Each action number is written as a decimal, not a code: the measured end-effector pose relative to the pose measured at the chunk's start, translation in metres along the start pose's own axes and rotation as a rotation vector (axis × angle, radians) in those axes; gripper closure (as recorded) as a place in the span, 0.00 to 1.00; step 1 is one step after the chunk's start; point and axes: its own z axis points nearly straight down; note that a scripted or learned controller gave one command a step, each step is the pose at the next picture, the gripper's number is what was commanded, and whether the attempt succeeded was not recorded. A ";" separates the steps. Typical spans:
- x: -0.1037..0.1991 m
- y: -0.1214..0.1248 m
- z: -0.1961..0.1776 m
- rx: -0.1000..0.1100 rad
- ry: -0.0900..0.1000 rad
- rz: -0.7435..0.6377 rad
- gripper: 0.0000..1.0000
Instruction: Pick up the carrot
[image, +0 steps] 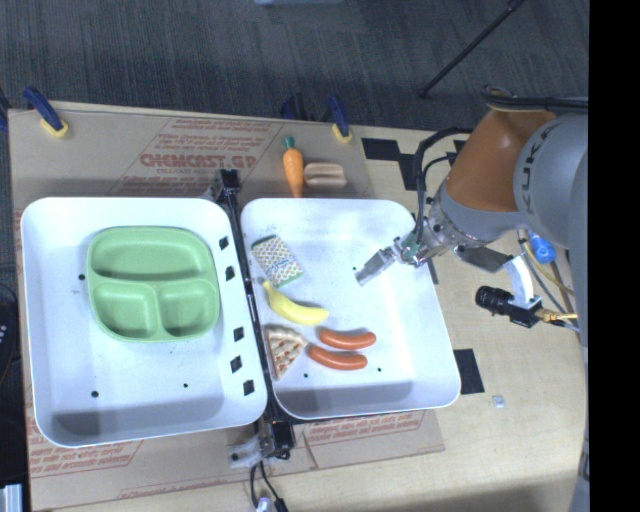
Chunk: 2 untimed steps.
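Lying beside carrot (292, 170) outside bins: hot-dog bun (324, 176).

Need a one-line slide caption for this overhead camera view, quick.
Gripper over the right bin; carrot lies outside on the bench behind it, beside a hot dog bun.

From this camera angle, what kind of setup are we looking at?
Likely a robot test bench in a lab, not a kitchen. Two white bins sit on cardboard held by blue clamps, toy food like a carrot and a banana lies about, and a grey-orange arm reaches in.
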 end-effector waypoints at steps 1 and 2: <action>-0.013 0.057 -0.164 -0.002 -0.001 -0.090 0.00; -0.025 0.066 0.021 0.005 0.005 0.082 0.00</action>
